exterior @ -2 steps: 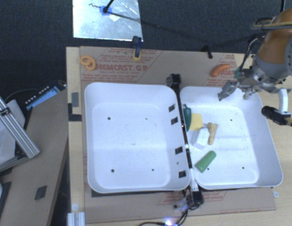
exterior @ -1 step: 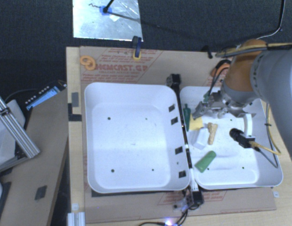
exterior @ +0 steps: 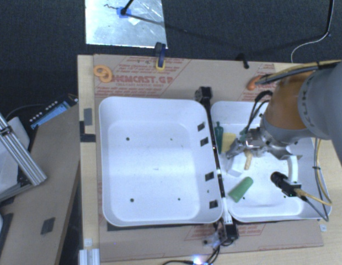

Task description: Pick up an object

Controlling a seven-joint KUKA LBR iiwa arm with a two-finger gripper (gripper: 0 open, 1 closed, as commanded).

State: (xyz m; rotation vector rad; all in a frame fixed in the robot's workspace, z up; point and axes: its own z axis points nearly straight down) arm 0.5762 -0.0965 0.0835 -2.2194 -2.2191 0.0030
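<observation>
My gripper (exterior: 240, 148) hangs low over the left part of the right bin (exterior: 270, 208), reaching in from the right. Just under and beside it lie a yellow piece (exterior: 230, 141), a tan stick (exterior: 248, 160) and a small white piece (exterior: 234, 168). A dark green pen-like object (exterior: 219, 133) lies along the bin's left wall. Toward the front of the bin, a light green cylinder (exterior: 240, 188) lies apart from the gripper. Whether anything is held is hidden by the gripper body.
The left bin (exterior: 154, 164) sits beside the right one, with a black divider rail (exterior: 212, 148) between them. An orange ring (exterior: 102, 73) and a yellow clip (exterior: 160, 64) rest on the cardboard behind the bins.
</observation>
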